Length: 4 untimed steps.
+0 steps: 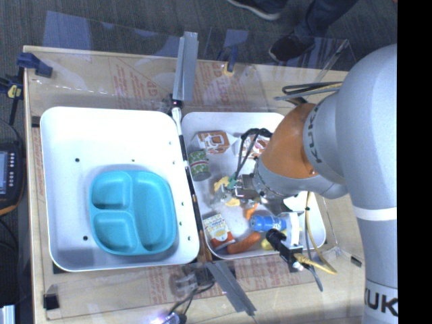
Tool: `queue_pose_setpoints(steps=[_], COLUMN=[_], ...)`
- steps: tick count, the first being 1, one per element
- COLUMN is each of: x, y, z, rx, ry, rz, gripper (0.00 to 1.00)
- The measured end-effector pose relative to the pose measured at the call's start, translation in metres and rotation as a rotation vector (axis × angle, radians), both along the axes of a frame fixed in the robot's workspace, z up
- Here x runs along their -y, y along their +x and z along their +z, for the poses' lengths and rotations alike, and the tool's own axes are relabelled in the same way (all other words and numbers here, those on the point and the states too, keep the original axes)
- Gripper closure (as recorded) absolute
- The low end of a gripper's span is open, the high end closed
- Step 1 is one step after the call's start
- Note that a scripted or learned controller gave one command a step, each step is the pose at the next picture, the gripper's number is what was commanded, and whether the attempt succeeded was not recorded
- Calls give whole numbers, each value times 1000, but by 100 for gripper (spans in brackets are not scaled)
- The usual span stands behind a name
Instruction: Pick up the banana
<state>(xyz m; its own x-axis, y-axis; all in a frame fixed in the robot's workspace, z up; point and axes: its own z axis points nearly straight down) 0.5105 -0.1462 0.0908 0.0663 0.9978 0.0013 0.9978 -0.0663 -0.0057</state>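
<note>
The bench (101,285) is a pale board printed with red markings, with grey strips lying on its near edge. Beyond its far edge is dark carpet, where a person's shoes (270,15) stand.

The arm (337,147) enters from the right and bends down over the right bin (196,123). The gripper (237,193) sits low among the bin's contents, at its middle. The wrist and cables cover the fingers, so how far they stand apart cannot be told, nor whether they hold anything.

The banana (224,185) appears as a small yellow patch just left of the gripper, touching or nearly touching it; most of it is hidden.

Other contents of the right bin, placed from the gripper:
- Near side: a blue item (266,221) and an orange, carrot-like piece (241,246), with a small printed packet (218,227) to the near left.
- Left: a green-labelled can (199,164).
- Far side: a packet with a brown label (214,141).

The left bin (61,133), well to the gripper's left, holds a blue divided tray (133,211) with three compartments.
</note>
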Motion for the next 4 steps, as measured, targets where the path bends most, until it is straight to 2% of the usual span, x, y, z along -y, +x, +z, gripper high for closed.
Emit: queue_pose_setpoints(steps=[1,2,3,4], x=[-11,-13,-43,-73], y=[67,67,117,146], z=[0,9,0,101], rx=[-3,-8,-2,0], ry=[0,3,-1,-3], rz=[-173,-165,-422,-657], gripper=[0,100,100,100])
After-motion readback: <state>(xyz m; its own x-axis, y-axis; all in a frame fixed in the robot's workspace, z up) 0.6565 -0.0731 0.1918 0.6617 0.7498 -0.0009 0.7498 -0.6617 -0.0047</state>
